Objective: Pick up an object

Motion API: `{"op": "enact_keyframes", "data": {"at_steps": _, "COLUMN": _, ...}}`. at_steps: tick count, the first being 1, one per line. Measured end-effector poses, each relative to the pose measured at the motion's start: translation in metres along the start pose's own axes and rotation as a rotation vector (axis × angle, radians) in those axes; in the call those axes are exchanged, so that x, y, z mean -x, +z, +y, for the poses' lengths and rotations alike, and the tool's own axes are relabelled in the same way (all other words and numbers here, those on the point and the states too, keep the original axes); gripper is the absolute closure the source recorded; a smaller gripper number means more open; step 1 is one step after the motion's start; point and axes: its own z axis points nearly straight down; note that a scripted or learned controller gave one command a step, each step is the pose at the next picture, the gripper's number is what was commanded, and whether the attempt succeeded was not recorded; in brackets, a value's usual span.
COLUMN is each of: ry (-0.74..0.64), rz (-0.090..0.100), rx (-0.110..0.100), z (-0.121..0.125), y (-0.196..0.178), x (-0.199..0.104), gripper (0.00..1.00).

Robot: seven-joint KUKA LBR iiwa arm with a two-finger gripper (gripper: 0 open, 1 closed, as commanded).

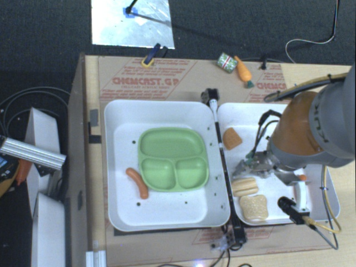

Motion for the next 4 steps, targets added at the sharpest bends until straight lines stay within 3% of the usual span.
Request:
{"op": "enact_keyframes", "data": {"at_steps": 1, "ry": 0.001, "rz": -0.004, "rx": 0.003, "z": 0.079, "y": -0.001, "x": 0.007, "gripper": 0.0}}
{"op": "enact_keyframes", "data": {"at_steps": 2, "ry": 0.0, "rz": -0.003, "rx": 0.003, "z": 0.122, "y": -0.001, "x": 0.003, "gripper": 0.0}}
{"op": "enact_keyframes", "data": {"at_steps": 3, "ry": 0.0, "rz": -0.004, "rx": 0.005, "z": 0.152, "y": -0.042, "x": 0.008, "gripper": 0.0}}
{"op": "enact_keyframes", "data": {"at_steps": 4, "ry": 0.001, "rz": -0.003, "rx": 0.017, "z": 0.148, "y": -0.009, "x": 0.007, "gripper": 0.0}}
